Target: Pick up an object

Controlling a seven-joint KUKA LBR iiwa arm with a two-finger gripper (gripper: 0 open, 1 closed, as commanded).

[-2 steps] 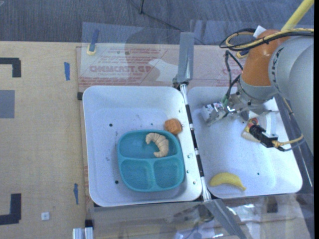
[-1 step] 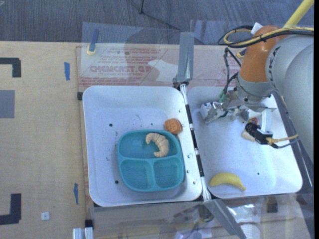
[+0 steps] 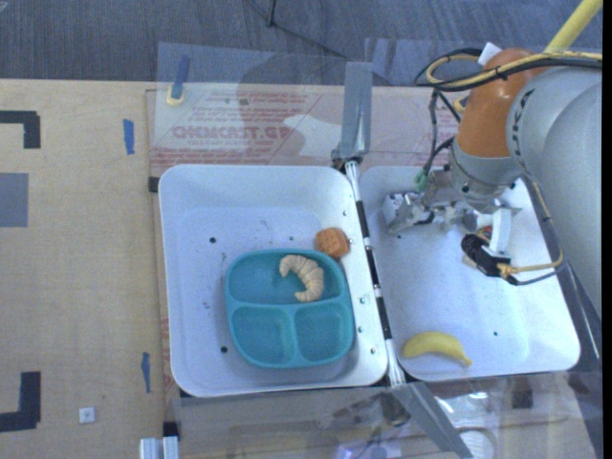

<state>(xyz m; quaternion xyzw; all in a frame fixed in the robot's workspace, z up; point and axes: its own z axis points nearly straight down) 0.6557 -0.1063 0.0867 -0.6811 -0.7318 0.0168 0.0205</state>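
Here's the gripper [image 3: 406, 210], hanging over the upper left part of the right bin [image 3: 535, 342], close by the divider between the two bins, and from this angle I cannot tell whether it is spread or pressed together; nothing shows between its tips. The arm [image 3: 564, 151] fills the upper right corner, its orange band [image 3: 488, 113] just above the wrist, with a yellow cable looping off the wrist over the bin's middle. Down at the front of that same bin lies a banana [image 3: 437, 347], well apart from the gripper and close to the front wall, curved side toward the rim. Over in the left bin [image 3: 191, 218], a teal divided plate [image 3: 287, 328] sits toward the front right, a croissant [image 3: 304, 275] resting in its large upper compartment. Just beyond the plate's upper right corner sits a small round orange item [image 3: 332, 242], tucked near the divider wall. Bare white floor lies across the middle of the right bin between gripper and banana, and the back and left of the left bin are bare as well.
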